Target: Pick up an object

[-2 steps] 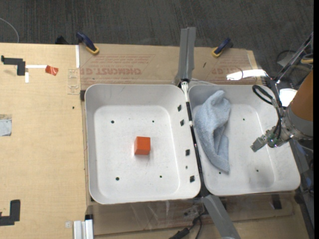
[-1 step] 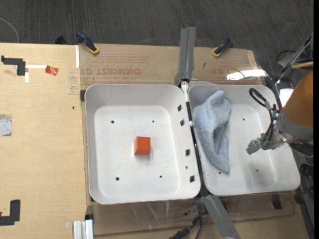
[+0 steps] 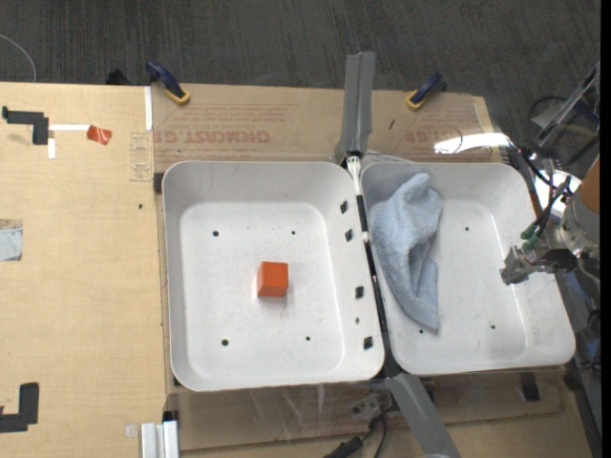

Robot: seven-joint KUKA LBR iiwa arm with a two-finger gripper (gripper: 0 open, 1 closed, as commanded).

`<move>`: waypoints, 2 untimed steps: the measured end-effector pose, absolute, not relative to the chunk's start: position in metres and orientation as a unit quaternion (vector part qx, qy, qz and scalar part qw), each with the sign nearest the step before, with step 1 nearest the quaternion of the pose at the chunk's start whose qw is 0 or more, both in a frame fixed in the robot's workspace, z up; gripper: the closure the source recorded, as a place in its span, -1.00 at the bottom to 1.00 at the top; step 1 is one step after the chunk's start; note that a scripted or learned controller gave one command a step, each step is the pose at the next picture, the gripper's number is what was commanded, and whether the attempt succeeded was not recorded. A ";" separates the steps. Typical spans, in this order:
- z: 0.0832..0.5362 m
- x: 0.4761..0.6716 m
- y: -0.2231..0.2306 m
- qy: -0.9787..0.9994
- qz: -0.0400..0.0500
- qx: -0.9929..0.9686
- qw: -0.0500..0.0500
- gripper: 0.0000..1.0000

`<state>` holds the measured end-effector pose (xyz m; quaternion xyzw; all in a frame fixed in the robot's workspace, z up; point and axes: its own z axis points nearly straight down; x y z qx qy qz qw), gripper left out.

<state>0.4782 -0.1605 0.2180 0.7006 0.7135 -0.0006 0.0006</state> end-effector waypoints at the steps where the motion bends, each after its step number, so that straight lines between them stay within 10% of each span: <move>1: 0.192 0.493 -0.114 0.749 -0.001 0.663 -0.001 1.00; 2: 0.137 0.538 -0.134 0.867 0.000 0.498 0.000 1.00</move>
